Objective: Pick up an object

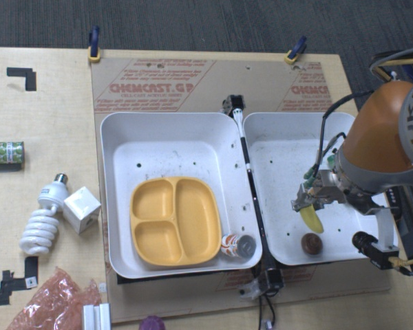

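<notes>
Orange-banded, the arm (pixel 382 133) reaches over the right bin (pixel 282 143), its hand (pixel 310 201) clenched around a yellow banana (pixel 312 218) above the bin floor. Just beside it lies a brown ball (pixel 312 243). Left bin (pixel 158 133) holds a yellow divided plate (pixel 173 220).

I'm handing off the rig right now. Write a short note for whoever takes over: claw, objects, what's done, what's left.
Claw: over the right bin, at the top end of a yellow banana; grip unclear.
Objects: brown ball just below the banana in the right bin; yellow divided plate and small can in the left bin.
Done: arm at the banana.
Left: confirm the grip, then lift.
</notes>
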Controlling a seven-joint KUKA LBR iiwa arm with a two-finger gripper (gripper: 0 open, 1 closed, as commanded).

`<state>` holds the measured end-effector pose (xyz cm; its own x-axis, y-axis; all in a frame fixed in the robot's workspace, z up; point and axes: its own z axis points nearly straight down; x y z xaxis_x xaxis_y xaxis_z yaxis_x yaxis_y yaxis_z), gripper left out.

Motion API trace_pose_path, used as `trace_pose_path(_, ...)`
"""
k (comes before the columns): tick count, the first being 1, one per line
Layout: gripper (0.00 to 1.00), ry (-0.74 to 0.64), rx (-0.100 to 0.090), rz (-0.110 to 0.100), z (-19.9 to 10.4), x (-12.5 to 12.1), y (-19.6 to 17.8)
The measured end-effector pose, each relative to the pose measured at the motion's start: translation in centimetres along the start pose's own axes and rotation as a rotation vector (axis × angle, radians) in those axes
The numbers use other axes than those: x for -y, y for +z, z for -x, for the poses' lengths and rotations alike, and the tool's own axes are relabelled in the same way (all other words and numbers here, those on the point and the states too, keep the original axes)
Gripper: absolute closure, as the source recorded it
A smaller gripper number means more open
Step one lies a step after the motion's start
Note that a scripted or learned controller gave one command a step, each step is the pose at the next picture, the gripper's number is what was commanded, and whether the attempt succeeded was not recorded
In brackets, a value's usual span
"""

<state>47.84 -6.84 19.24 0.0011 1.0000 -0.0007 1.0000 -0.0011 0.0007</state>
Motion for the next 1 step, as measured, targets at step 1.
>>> trace_pose_path(1,1.0,0.0,0.0,0.0,0.54,0.05,0.02)
